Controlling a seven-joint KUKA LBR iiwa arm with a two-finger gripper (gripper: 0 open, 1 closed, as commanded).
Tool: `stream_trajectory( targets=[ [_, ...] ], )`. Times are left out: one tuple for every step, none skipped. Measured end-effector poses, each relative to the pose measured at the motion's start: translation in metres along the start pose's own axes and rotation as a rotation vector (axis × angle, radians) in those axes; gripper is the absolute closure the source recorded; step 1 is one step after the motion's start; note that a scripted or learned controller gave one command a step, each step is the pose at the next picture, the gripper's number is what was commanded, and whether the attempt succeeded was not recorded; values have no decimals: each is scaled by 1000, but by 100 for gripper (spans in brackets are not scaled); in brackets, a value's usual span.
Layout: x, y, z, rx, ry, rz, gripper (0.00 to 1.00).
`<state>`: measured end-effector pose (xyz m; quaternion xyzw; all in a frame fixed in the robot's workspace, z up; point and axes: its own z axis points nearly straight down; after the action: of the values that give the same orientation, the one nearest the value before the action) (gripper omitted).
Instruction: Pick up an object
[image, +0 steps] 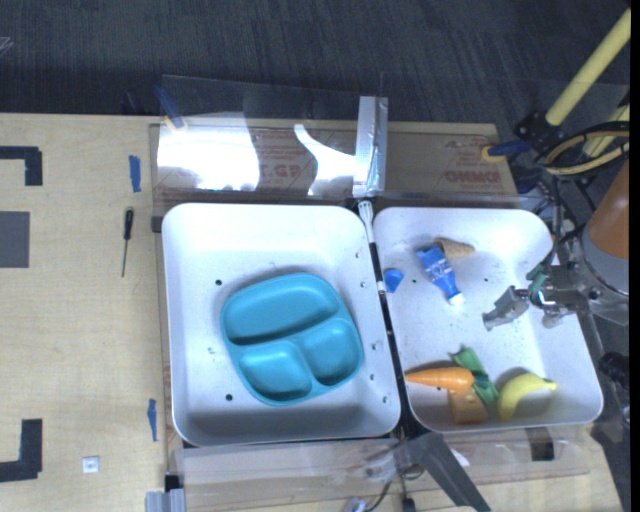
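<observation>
Nothing is seen between the fingers (500, 314); they appear spread apart and empty, though the view is poor at this angle and their gap is hard to read. The gripper (520, 305) is held over the right-centre of the right bin (520, 225), above bare white floor, with the grey arm (610, 240) entering from the right edge of the frame.

No object has been lifted yet, so the pick is judged not started or at approach stage only.

Candidates in the right bin:
- blue tube (438, 270), upper-centre of that bin, left of the gripper and apart from it
- tan cone-shaped piece (456, 248), touching the tube's upper end
- small blue piece (392, 280), against the bin's left wall
- carrot (440, 378), lower left of that bin
- banana (522, 392), lower right, below the gripper
- green piece (472, 368), between carrot and banana

The left bin (200, 250) is occupied by a blue divided tray (290, 335).

Left to do: descent onto one item, closure, lift. The tube and the banana are judged nearest.
</observation>
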<state>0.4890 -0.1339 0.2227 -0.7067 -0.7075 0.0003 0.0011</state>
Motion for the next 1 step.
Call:
stream_trajectory(
  targets=[
    [37, 48, 135, -9, -3, -258, 0]
  ],
)
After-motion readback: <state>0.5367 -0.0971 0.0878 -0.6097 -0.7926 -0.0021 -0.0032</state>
